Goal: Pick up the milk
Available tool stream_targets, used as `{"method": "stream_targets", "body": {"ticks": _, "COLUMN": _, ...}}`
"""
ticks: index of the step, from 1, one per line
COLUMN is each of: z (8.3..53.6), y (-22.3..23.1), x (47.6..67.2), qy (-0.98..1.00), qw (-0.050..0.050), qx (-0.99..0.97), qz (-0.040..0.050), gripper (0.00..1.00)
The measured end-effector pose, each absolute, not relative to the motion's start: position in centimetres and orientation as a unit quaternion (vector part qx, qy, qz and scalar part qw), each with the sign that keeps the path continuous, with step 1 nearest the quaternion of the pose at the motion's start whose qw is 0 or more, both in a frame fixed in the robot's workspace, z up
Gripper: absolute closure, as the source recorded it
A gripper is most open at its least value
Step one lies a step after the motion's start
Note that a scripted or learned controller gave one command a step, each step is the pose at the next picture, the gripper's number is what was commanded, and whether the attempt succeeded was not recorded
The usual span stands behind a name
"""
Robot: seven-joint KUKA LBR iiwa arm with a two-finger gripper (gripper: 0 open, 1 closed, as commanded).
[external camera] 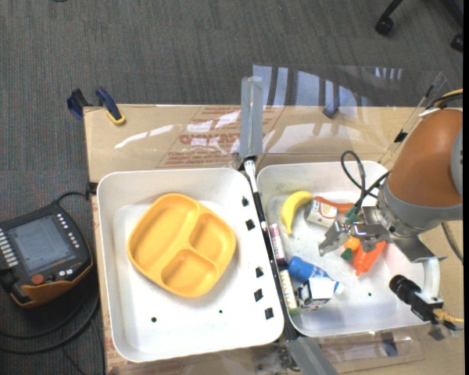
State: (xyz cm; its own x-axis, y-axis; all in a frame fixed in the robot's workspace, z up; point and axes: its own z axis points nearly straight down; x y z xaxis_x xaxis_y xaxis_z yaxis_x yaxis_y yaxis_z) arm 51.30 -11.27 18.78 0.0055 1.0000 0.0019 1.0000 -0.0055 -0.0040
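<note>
You have two white bins side by side: the left bin (121, 319) carries one yellow divided plate (182, 243), and the right bin (352, 319) carries everything else. Count one banana (294, 209) near its upper left, one small carton with an orange-and-white label (326, 210) just right of the banana, one orange carrot-like piece (365, 256) at the right, one blue bottle-like object (306, 269) lower down, and one blue-and-white milk carton (317, 290) lying just below that blue object, close to the bin's front-left area. The gripper (342, 239) hangs over the middle of the right bin, between the labelled carton and the orange piece, its metal fingers spread apart with nothing between them. The milk lies below and left of the gripper, apart from it. The blue object sits between the gripper and the milk. One pendant controller (37, 254) rests on the floor at the left.
</note>
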Motion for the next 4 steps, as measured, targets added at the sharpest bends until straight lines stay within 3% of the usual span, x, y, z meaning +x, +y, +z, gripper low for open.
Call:
{"method": "stream_targets", "body": {"ticks": 1, "z": 8.7, "y": -18.1, "x": 47.5, "qy": -0.739, "qw": 0.002, "qx": -0.674, "qz": 0.0002, "gripper": 0.00}}
{"method": "stream_targets", "body": {"ticks": 2, "z": 9.5, "y": -18.1, "x": 47.4, "qy": -0.737, "qw": 0.003, "qx": -0.676, "qz": 0.0002, "gripper": 1.00}}
{"method": "stream_targets", "body": {"ticks": 3, "z": 8.7, "y": -12.4, "x": 48.7, "qy": -0.604, "qw": 0.002, "qx": -0.797, "qz": 0.0001, "gripper": 1.00}}
{"method": "stream_targets", "body": {"ticks": 4, "z": 31.8, "y": -9.1, "x": 47.7, "qy": -0.566, "qw": 0.001, "qx": -0.824, "qz": 0.0018, "gripper": 1.00}}
